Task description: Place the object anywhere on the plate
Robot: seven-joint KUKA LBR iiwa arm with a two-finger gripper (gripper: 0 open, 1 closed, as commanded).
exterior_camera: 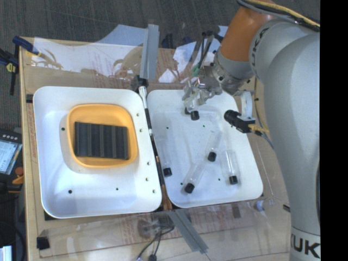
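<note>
A yellow plate [120, 113] lies in the left white bin [49, 189], with a dark ridged block [102, 140] on its middle. Several clear tubes with black caps lie in the right white bin [174, 118]: one [215, 145] near the centre, one [197, 175] toward the front, one [231, 166] at the right. My gripper [194, 98] hangs over the far part of the right bin. A small black cap [193, 113] sits right under its tip. Whether that capped piece is held or rests on the bin floor is unclear.
A loose black cap [167, 171] lies by the right bin's left wall. A metal rail [149, 53] stands behind the divider between the bins. Papers and cables clutter the bench's far edge. The arm's grey body [288, 118] covers the right side.
</note>
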